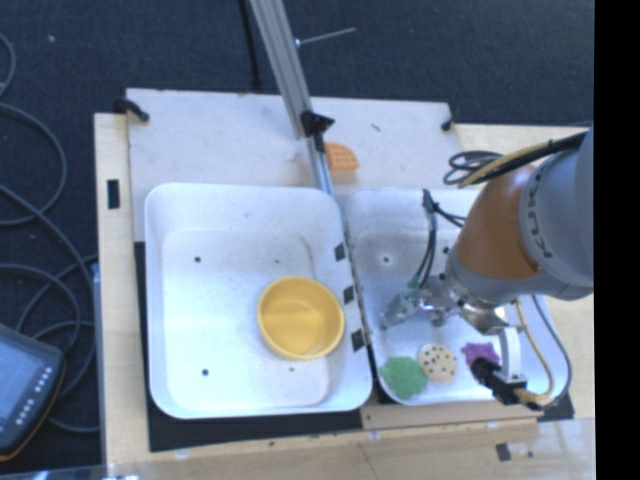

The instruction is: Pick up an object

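Two bins sit on the bench (220, 148): a yellow bowl (300, 316) in the left, the jaws (408, 306) low in the right; can't tell if they're open.

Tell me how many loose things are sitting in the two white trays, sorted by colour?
Yellow: 1, the yellow bowl in the left bin.
Green: 1, the green piece in the right bin.
Cream with dots: 1, the speckled disc beside it.
Purple: 1, the purple piece.
Total: 4.
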### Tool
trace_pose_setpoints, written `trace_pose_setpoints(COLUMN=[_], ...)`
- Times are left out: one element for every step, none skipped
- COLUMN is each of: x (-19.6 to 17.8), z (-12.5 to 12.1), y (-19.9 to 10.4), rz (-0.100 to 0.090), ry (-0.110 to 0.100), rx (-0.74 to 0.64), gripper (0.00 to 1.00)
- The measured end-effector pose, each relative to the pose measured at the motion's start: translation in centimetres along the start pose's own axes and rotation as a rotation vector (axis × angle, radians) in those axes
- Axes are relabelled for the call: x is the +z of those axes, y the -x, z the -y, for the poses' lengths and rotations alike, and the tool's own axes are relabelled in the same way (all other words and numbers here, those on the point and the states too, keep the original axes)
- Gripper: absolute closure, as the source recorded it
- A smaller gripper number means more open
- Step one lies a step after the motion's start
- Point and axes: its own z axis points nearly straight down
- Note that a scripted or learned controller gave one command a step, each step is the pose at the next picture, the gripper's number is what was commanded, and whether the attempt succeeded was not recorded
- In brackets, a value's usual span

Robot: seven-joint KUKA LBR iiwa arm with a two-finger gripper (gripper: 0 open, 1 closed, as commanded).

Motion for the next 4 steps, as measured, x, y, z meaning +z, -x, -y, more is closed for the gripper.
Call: trace_pose_setpoints(x=[-1.2, -5.5, -10.4, -16.7], z=[-0.1, -0.3, -0.5, -0.5], y=[0.0, 0.1, -0.7, -0.9], rz=[-0.003, -0.002, -0.002, -0.001], ry=[0.004, 0.004, 0.006, 0.008], rx=[0.007, -0.004, -0.006, -0.005], gripper=[1.0, 1.0, 1.0, 1.0])
